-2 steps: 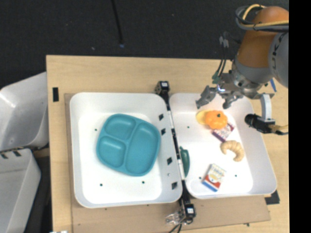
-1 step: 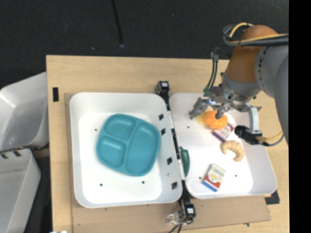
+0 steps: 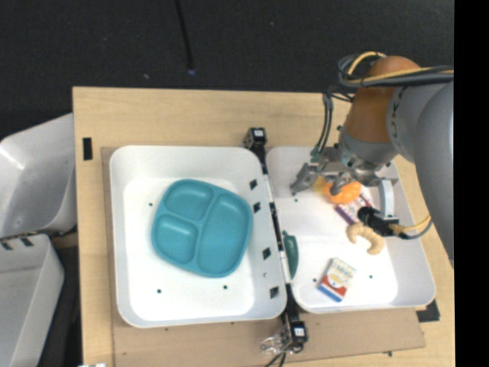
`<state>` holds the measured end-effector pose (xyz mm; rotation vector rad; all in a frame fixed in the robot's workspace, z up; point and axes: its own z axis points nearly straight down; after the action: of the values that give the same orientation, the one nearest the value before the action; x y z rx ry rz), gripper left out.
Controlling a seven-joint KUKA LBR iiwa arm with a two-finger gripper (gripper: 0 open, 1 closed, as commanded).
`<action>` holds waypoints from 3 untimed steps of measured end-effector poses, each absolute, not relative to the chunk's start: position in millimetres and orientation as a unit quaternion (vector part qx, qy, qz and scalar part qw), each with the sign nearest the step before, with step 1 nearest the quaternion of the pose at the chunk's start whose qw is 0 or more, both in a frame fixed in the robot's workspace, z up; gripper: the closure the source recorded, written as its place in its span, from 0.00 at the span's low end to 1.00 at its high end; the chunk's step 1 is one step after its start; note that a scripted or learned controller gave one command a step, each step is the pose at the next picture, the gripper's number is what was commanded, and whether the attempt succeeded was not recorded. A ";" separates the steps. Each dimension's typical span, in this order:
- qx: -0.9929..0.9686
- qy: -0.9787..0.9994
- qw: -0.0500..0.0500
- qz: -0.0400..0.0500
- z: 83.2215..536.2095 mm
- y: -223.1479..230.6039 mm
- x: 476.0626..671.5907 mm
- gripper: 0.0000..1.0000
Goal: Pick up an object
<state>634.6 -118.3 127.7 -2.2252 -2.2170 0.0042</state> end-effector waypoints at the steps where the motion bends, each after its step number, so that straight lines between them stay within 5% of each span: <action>1: -0.709 -0.705 0.000 0.001 99.7 -119.7 634.4 0.00; 2: -0.710 -0.704 -0.002 0.000 112.8 -120.8 635.8 1.00; 3: -0.710 -0.704 -0.003 -0.002 169.2 -129.4 644.0 1.00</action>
<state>644.0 -129.4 169.2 -2.2351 -2.2163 -0.0049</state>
